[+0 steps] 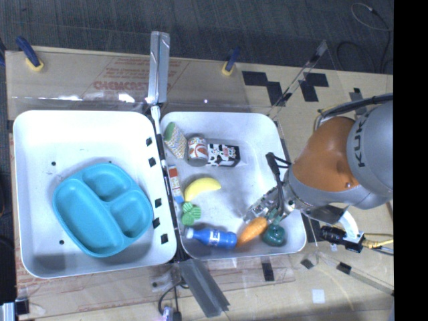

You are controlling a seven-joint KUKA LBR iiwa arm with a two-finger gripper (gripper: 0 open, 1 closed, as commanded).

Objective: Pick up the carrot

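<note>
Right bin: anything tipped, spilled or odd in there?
Nothing spilled. In the right bin, the can and blue bottle lie on their sides. The carrot lies by the end effector.

Pincer (269,209) seemingly touching carrot (253,230) (right bin (221,120), near corner).

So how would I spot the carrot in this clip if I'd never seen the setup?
Look in the right-hand bin, along its near edge towards the corner beside the arm. The carrot lies there between a blue bottle and a dark green item. It is the only orange thing inside the bin.
</note>
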